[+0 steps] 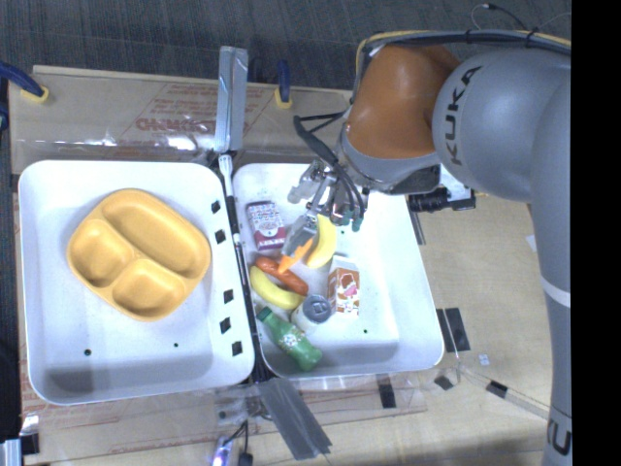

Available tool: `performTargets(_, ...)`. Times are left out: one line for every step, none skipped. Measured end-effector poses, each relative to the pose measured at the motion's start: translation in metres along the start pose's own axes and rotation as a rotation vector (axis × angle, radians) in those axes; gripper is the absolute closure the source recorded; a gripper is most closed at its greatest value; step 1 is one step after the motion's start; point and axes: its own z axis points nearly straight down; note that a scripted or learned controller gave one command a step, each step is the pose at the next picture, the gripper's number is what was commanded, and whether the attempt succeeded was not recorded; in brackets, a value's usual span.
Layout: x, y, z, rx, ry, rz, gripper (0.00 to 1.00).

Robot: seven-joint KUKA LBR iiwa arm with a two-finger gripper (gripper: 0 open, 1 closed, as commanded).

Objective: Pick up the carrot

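1. The arm (505,95) is nearest the camera; its grey shell and smooth orange band hang over the right bin (412,299), because it reaches in from the right to work among the clutter.
2. The gripper (309,229) points down and to the left, into the pile. Its fingers appear spread, with nothing clearly between them, so I judge there is no grasp yet.
3. The carrot (283,271) lies in the middle of the right bin, a short orange tapered piece. It rests across a yellow banana (272,290), just below the gripper.
4. A second banana (323,245) lies beside the gripper, very close to the fingers, so they could catch it by mistake.
5. Near the carrot are a red can (264,223), a small carton (343,290), a grey round cap (316,309) and a green bottle (291,343). All look like smooth plastic toys.
6. The left bin (49,357) holds a yellow tray (138,250) with three rounded compartments, well apart from the work.
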Motion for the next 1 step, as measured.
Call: performTargets(0.0250,-0.0216,0.0925,-0.005,-0.006,-0.173,0.00)
